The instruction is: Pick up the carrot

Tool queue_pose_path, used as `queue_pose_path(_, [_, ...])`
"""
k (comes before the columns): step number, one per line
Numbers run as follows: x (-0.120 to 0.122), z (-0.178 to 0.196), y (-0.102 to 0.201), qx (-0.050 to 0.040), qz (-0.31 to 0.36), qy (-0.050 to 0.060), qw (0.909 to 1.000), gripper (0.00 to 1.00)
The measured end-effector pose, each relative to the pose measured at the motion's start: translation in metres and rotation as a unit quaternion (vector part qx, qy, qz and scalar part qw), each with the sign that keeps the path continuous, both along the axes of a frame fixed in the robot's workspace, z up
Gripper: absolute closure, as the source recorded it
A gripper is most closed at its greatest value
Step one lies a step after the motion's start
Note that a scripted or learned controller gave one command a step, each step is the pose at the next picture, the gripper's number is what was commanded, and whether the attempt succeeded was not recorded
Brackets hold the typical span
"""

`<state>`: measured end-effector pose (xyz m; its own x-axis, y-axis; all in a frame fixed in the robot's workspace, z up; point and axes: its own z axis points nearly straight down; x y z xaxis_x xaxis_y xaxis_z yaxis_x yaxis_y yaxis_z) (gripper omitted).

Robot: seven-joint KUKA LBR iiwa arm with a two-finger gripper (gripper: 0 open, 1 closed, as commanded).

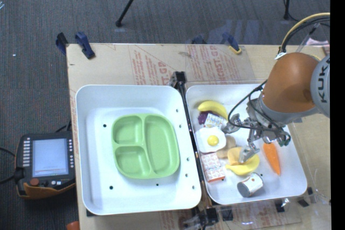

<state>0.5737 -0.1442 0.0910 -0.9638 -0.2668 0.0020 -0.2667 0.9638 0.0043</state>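
Bench (140, 62) fills the middle of the frame, cardboard-topped, with two white bins side by side. Left bin (91, 110) holds a green divided plate (145, 145), three compartments, nothing in them. Right bin (294, 180) holds all the clutter. Arm (294, 83) comes in from the right edge, orange band sitting over the upper right part of the right bin, wrist pointing down and left into it. Gripper (249, 154) hangs low in the middle of the right bin, tip over a yellow piece (243, 168) next to a pale wedge of cheese (234, 155); can't tell whether it touches either. Jaw state: can't tell, the wrist hardware and cables hide the tips from this angle, and nothing is visibly between them. Carrot (271, 158) lies in the right bin, right of the gripper and just beside it, long axis running roughly top to bottom of the frame, thick end up, partly under the wrist hardware at its top. It's on the bin floor, so not picked yet. Other stuff: banana (213, 107) at upper left of the right bin, fried egg (211, 140) below it, small red-and-white box (213, 166) lower left, grey can (250, 185) on its side near the bottom edge. Status call: reach is done but looks off target, the tip sits left of the carrot. Left to do: shift right over the carrot, close on it, lift clear.
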Motion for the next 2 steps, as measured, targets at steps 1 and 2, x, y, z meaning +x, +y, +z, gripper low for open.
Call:
queue_pose_path(1, [-0.0676, -0.0038, -0.0566, -0.0015, -0.027, -0.001, 0.9996, 0.0])
queue_pose_path(2, [-0.0648, 0.0061, -0.0528, 0.0004, -0.024, -0.003, 0.9997, 1.0])
